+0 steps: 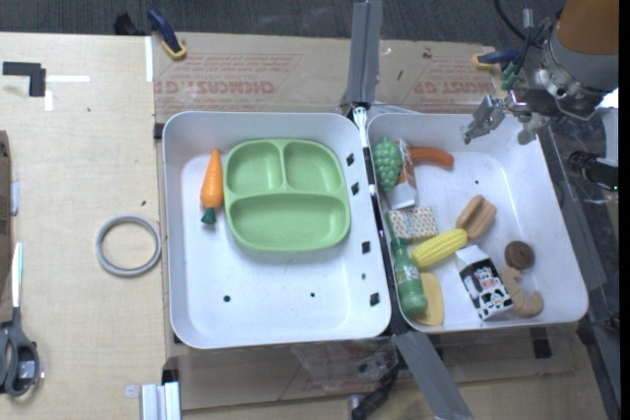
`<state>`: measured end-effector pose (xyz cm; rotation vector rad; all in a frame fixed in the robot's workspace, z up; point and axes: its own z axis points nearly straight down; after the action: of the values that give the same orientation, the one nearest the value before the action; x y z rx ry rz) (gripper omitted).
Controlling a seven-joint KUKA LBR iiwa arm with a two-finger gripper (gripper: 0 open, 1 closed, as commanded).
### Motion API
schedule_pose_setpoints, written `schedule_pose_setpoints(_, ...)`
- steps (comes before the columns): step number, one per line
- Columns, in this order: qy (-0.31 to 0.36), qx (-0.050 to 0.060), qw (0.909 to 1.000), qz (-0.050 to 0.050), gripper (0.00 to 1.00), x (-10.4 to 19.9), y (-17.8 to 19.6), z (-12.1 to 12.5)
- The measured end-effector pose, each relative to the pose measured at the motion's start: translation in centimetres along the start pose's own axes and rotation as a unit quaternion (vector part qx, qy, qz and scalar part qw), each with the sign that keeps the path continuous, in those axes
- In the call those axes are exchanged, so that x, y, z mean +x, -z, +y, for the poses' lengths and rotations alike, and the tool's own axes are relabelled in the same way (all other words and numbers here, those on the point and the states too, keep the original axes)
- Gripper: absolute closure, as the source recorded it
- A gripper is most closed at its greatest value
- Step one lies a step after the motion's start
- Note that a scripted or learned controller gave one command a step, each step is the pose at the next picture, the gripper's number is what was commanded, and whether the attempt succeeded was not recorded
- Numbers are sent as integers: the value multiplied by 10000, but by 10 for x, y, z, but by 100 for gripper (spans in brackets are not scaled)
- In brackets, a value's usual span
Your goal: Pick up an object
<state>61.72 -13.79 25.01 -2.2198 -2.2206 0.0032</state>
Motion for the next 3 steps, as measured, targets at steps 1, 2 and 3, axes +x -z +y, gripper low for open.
schedule_pose_setpoints(1,812,-14,9967,-12,0,-48,7,19)
schedule_pose_setpoints(2,115,-13,9999,-8,0,-27,62,42)
schedule_pose_setpoints(3,1788,-11,9839,-2,0,-81,-99,-50)
